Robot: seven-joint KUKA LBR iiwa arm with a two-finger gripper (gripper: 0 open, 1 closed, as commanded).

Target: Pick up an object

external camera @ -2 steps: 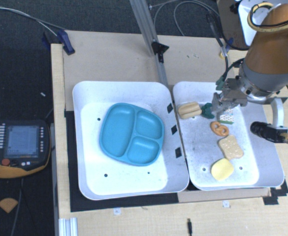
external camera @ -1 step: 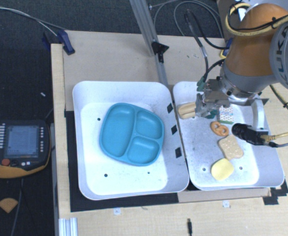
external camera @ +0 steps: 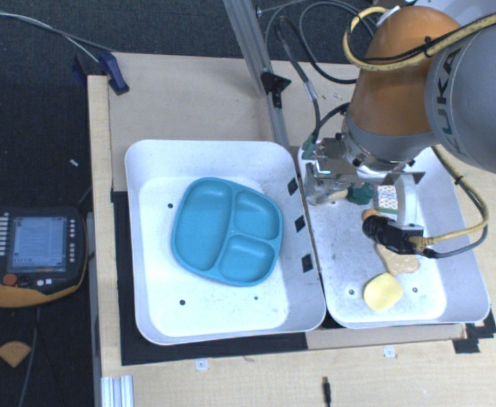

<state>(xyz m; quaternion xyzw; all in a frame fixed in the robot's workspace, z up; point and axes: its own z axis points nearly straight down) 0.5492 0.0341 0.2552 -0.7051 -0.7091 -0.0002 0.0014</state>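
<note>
Wooden tabletop [external camera: 231,380] carries two white bins; my target choices lie in the right bin [external camera: 451,303]: a yellow piece [external camera: 382,292], a tan piece [external camera: 403,264] just above it, a teal bit [external camera: 362,195] under my wrist. My gripper [external camera: 328,176] hangs over that bin's upper left, beside the divider; whether it's open, I cannot tell. A blue divided plate [external camera: 227,230] fills the left bin. Descending here, I risk striking the bin wall, or closing on nothing.

The pale wooden surface [external camera: 222,371] carried a black mat [external camera: 129,329], and on that two shallow white bins side by side: the left bin [external camera: 146,176] and the right bin [external camera: 451,295], rims touching.
</note>
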